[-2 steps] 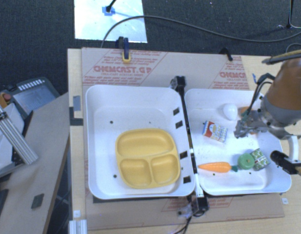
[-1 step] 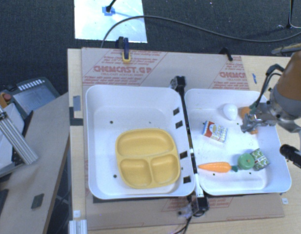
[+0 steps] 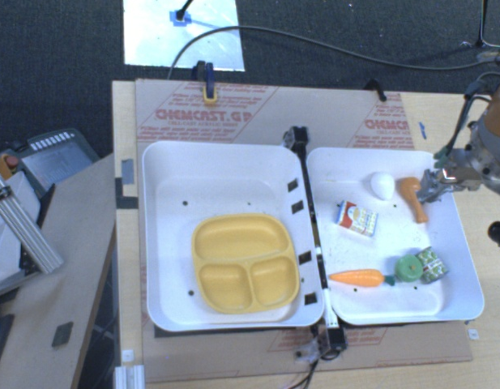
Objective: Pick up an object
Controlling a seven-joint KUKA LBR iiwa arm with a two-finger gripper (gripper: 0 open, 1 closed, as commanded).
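Gripper (image 3: 435, 183) seen at right bin (image 3: 456, 241) far edge, beside a smooth orange-tan curved piece (image 3: 412, 197), poss. touching; finger state can't be told. Glossy white egg (image 3: 382, 185) lies nearby.

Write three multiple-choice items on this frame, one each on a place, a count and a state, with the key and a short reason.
1. Where is the yellow divided tray?
A. In the left bin
B. In the right bin
C. On the bare bench

2. How many compartments does that tray have?
A. Two
B. Three
C. Five

3. How does the carrot lie?
A. Standing on end
B. Flat on the bin floor
C. Propped on the white egg

Key: 1 A, the tray sits in the left bin. 2 B, one long section above two smaller ones. 3 B, it lies flat in the right bin, apart from the white egg.
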